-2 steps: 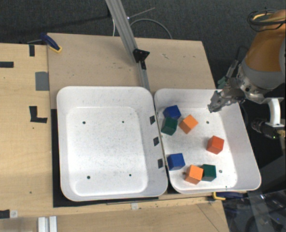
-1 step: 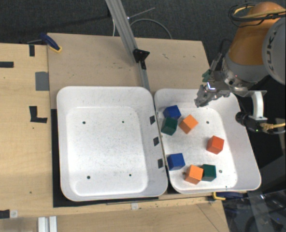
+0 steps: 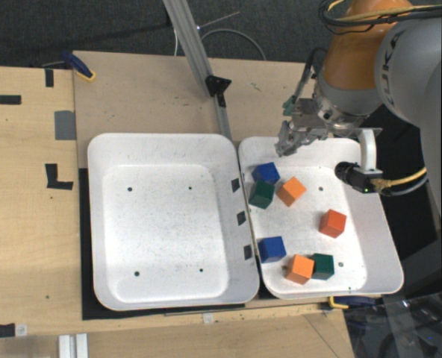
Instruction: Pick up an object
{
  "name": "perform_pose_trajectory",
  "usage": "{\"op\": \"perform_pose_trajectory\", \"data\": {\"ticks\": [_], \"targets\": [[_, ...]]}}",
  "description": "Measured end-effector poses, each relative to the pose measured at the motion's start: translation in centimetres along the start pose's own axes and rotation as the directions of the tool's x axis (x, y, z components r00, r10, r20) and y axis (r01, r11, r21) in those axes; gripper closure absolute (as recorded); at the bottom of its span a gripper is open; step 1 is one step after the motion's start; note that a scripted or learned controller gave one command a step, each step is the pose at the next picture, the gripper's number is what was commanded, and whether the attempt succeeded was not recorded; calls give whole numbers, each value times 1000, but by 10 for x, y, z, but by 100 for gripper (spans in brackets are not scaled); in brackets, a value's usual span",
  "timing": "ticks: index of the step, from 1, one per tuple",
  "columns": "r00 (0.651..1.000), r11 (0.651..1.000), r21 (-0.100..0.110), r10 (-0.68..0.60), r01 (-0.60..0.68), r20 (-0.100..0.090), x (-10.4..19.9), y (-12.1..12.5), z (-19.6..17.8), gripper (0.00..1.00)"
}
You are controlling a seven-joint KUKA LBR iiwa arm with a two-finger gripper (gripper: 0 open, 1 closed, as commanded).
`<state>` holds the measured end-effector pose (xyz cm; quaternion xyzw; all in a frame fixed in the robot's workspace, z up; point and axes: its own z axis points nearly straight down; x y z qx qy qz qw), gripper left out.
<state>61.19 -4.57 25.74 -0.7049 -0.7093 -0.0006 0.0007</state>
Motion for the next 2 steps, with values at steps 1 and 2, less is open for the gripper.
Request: {"op": "perform_pose_trajectory", "data": {"ticks": [1, 2], "targets": [[1000, 1000, 2, 0, 0, 1, 52, 12, 17, 100], [1000, 1000, 2, 0, 0, 1, 98, 16, 24, 100]]}}
